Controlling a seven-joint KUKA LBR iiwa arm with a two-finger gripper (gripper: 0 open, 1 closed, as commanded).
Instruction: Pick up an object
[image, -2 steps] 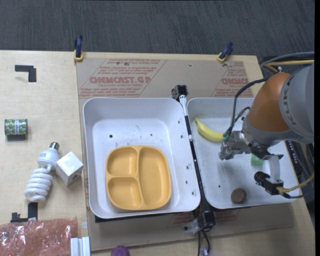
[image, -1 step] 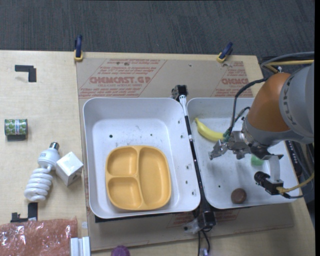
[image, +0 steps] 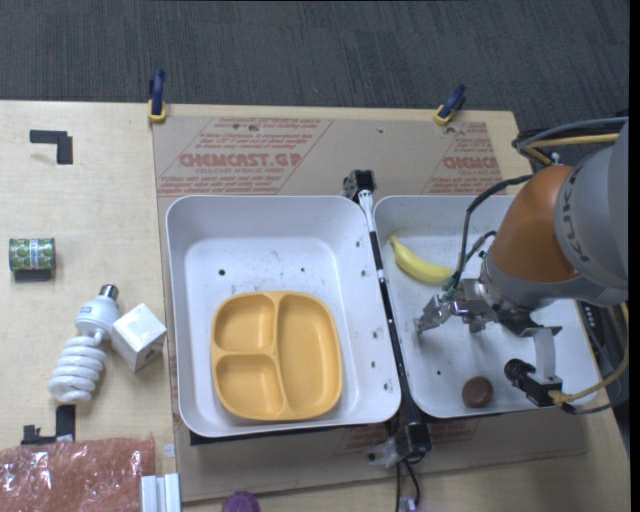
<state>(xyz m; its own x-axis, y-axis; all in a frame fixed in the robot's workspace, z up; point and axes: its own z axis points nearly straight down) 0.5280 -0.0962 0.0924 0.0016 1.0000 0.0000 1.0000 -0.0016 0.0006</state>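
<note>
- Bench, left part: pale wood surface. A small green can lies far left. Nearer, a white spiral light bulb lies beside a small white box, the two touching or nearly so. At the near left edge sits a patch of pink speckled material.
- Cardboard sheet: brown, printed with red lettering, lying under both bins and held at its far edge by two blue clamps.
- Left bin: shallow, white, with rounded corners and dark specks on its floor. It holds a yellow plastic plate divided into three compartments, a rounded rectangle in shape, lying flat in the near half. Nothing rests in the compartments.
- Right bin: same shape and colour, set just beside the left bin. It holds a banana, yellow, smooth and curved, at the far left of the floor, and a small round brown ball near the near wall.
- Gripper: metallic, low over the middle of the right bin floor, reaching in from the right beneath the orange band of the arm. The fingers appear drawn close together with nothing seen between them.
- Banana relative to the jaws: on the far side and slightly left, near but apart, not touching.
- Ball relative to the jaws: on the near side and to the right, well apart.
</note>
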